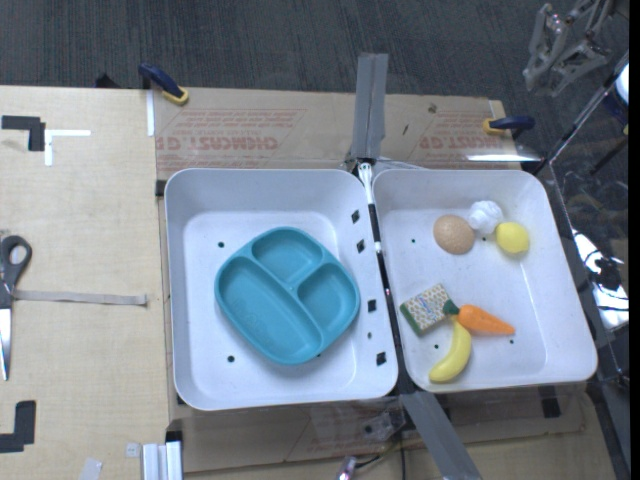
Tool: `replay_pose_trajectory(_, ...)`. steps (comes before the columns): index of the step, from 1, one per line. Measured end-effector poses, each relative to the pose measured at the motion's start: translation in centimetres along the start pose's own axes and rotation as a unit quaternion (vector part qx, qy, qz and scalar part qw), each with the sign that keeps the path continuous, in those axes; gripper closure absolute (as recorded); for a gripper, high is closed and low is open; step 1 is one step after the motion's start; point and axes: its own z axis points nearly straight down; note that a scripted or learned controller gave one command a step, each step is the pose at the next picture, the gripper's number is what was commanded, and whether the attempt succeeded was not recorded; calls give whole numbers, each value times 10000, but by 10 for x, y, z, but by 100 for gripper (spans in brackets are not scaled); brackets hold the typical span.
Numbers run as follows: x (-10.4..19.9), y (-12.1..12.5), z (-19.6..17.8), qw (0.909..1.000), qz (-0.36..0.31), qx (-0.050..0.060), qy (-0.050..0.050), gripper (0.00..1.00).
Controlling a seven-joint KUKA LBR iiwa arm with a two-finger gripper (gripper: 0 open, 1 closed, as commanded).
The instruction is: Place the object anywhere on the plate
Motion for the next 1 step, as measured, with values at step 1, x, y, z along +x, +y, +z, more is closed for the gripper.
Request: replay_pose_trajectory(1,36,-38,1,9702,-2422,-7,-2,100)
